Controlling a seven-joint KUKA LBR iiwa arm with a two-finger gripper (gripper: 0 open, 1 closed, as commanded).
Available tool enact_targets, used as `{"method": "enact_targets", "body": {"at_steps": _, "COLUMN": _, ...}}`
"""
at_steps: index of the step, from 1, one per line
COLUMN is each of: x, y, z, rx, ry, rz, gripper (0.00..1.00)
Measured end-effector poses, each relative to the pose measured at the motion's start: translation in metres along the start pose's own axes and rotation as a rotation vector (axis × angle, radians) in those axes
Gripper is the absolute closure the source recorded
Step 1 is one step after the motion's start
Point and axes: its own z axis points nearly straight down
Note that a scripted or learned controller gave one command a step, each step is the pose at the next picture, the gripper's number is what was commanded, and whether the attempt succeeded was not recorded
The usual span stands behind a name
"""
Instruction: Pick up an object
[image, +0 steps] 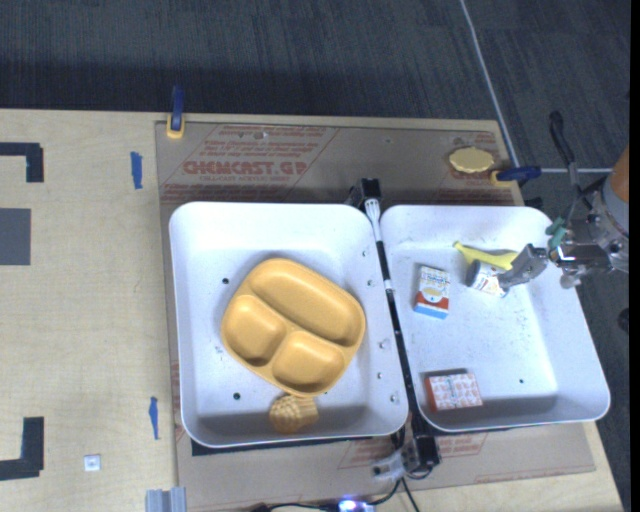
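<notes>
Taking the right bin (560, 400) as the landmark: nearest, by its front wall, a small red patterned box (452, 390) lies flat. Farther in, left of the middle, a white and blue carton (432, 291) stands on end. Toward the far right, a yellow banana-shaped toy (484, 256) lies with its long axis running left to right, its thin tip pointing left. The gripper (522, 265) is at its right end; whether the jaws grip it, I cannot tell.
</notes>
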Motion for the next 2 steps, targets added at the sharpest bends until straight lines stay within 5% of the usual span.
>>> {"method": "enact_targets", "body": {"at_steps": 1, "x": 0.003, "y": -0.045, "z": 0.130, "rx": 0.000, "ry": 0.001, "rz": 0.001, "gripper": 0.00}}
{"method": "enact_targets", "body": {"at_steps": 2, "x": 0.046, "y": -0.045, "z": 0.175, "rx": -0.001, "ry": 0.000, "rz": 0.001, "gripper": 0.00}}
